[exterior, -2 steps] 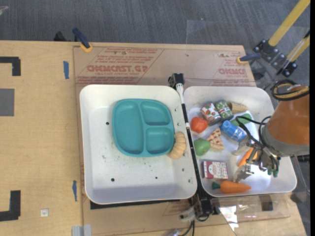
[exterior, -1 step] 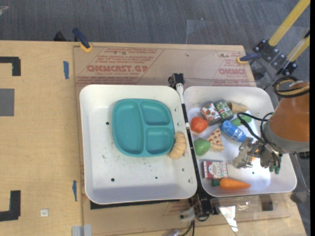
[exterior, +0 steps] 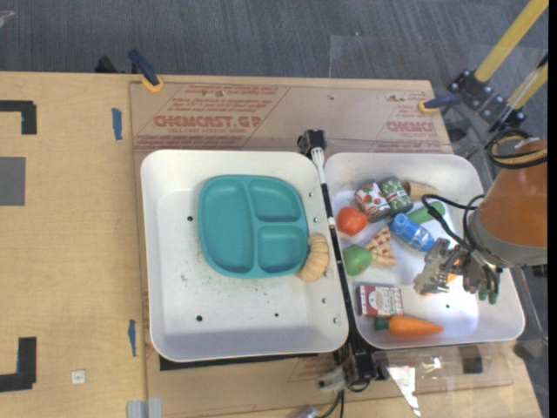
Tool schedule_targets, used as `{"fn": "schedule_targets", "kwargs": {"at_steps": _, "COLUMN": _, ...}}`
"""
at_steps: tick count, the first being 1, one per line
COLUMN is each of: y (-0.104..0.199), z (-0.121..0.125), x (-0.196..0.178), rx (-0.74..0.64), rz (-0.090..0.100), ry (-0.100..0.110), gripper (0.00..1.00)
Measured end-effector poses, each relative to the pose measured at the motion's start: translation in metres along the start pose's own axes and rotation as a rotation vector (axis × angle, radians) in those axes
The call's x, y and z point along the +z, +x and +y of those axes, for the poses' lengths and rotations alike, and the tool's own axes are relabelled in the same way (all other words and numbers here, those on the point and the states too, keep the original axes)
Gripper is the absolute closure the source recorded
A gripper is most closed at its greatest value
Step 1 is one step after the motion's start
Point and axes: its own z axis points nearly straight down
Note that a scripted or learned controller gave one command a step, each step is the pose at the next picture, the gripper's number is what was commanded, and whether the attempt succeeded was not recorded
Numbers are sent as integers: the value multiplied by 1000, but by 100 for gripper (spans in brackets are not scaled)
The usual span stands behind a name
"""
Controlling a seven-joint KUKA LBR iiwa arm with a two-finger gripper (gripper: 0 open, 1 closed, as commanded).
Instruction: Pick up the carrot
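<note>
The carrot [exterior: 414,326], orange with a small green top at its left end, lies flat near the front edge of the right bin [exterior: 505,320]. My gripper [exterior: 455,277] hangs over the same bin, up and to the right of the carrot and apart from it. It is open, with bare bin floor showing between its fingers and nothing held. The arm's orange band sits above it at the right edge of the view.
A red carton [exterior: 380,300] lies just left of the carrot. Further back are a green fruit [exterior: 357,258], a pizza slice [exterior: 380,244], a tomato [exterior: 352,221], a blue bottle [exterior: 409,231] and cans [exterior: 383,197]. The left bin holds a teal divided plate [exterior: 252,225] and a croissant [exterior: 315,258].
</note>
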Motion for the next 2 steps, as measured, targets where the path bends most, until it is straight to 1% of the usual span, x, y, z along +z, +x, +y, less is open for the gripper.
{"fn": "schedule_targets", "kwargs": {"at_steps": 1, "y": 31, "z": 122, "x": -75, "rx": -151, "rz": 28, "ry": -9, "gripper": 100}}
{"fn": "schedule_targets", "kwargs": {"at_steps": 2, "y": -52, "z": 56, "x": -219, "rx": -340, "rz": 19, "ry": -4, "gripper": 100}}
